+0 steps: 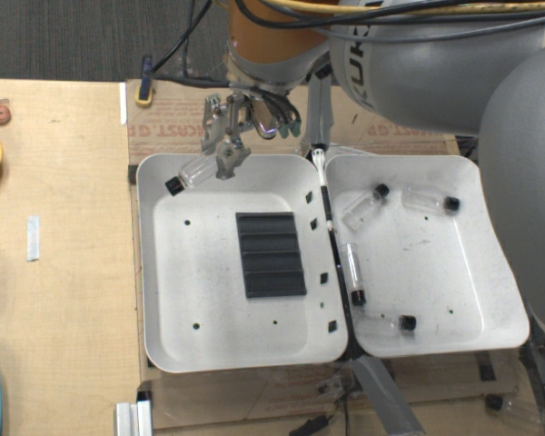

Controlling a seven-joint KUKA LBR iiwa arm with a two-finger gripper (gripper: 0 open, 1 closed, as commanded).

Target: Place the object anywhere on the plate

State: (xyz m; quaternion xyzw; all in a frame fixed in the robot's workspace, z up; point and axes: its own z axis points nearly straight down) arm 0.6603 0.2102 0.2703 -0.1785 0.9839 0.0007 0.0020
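A clear vial with a black cap (405, 322) lies nearest the camera in the right bin (490, 334), with a tube (353, 275) along the divider and further capped vials (368, 205) (433, 202) toward the back; their see-through bodies are hard to trace against the white. In the left bin (163, 334), a black ribbed plate (272, 254) sits at the centre. At the far rim, the gripper (225, 157) clasps a clear vial (192, 174), black cap at lower left, between its fingers, beyond the plate. The grey arm (436, 44) is cut off by the frame's top and right edges.
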